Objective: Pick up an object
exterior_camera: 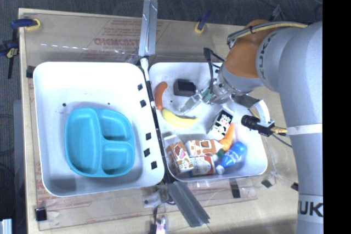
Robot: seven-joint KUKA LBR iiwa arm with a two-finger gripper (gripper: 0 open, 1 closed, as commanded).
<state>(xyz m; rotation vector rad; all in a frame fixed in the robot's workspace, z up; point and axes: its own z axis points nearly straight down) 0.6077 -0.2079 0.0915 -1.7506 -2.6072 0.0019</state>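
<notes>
The banana [178, 119], the object lying closest to the end effector [193, 101], rests in the right bin [167, 71] just below the fingertips, seemingly not touching them. Whether the end effector is clenched or released cannot be told from this slanted view; nothing shows between its fingers. Just above it sits a small black block [185, 86], and to its left, against the bin's inner wall, lies an orange sausage-shaped toy [159, 94]. To its lower right a black-and-white patterned carton [220, 124] touches a carrot [227, 138], with a blue bottle [231, 157] beyond that. Further below, two brown-and-white snack packs [191, 156] lie side by side at the bin's near edge. Well off to the left, the left bin [49, 85] holds a blue divided plate [100, 141]. Both bins stand on the desk [82, 33].
</notes>
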